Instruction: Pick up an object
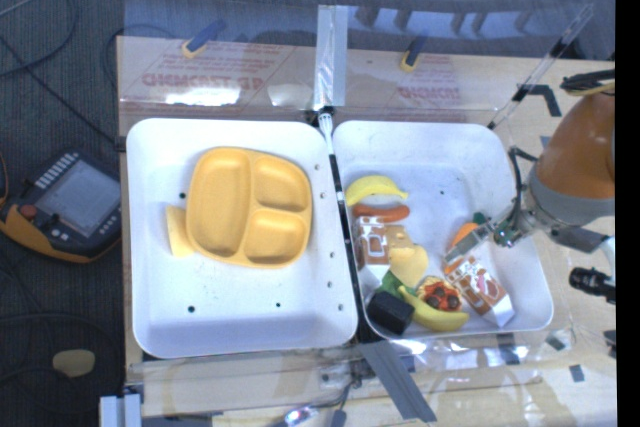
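The right bin (pixel 430 130) holds several toy foods. A yellow banana (pixel 375 188) and a red sausage (pixel 383 211) lie by its left wall, above a brown-and-white box (pixel 378 240) and a pale yellow wedge (pixel 408 263). A black block (pixel 392 312), a second banana (pixel 445 319) and a red berry piece (pixel 440 295) crowd the front. An orange piece (pixel 463 237) and a red-and-white packet (pixel 480 283) sit toward the right. My gripper (pixel 497 233) is low near the right wall, just right of the orange piece; I see nothing held in it.
The left bin (pixel 150 215) carries a yellow divided plate (pixel 248 205). The arm's orange band (pixel 590 150) hangs over the right bin's right rim. A control pendant (pixel 75 205) lies on the floor at far left.
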### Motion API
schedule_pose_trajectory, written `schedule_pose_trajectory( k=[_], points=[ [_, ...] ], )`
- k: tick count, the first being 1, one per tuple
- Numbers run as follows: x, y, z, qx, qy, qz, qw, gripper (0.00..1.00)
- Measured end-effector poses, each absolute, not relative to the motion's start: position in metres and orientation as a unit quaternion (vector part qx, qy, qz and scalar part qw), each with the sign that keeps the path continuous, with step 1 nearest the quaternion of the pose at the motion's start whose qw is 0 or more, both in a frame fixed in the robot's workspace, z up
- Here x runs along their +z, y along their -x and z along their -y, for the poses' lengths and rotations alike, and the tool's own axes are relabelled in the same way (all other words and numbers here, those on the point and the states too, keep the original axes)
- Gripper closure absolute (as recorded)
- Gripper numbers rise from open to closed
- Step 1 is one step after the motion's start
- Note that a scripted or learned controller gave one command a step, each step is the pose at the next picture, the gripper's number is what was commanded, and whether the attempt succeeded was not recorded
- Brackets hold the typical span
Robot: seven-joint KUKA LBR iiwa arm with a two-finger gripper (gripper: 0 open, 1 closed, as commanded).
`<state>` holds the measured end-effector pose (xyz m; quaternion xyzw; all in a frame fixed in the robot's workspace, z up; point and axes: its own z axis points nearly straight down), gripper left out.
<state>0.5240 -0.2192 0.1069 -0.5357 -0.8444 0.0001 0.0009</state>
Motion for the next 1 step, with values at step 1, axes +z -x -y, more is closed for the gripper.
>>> schedule_pose_trajectory(
  k=[1],
  points=[
    [0.0895,-0.5739,0.2139,-0.0063,0.565,0.825,0.000,0.00]
  ],
)
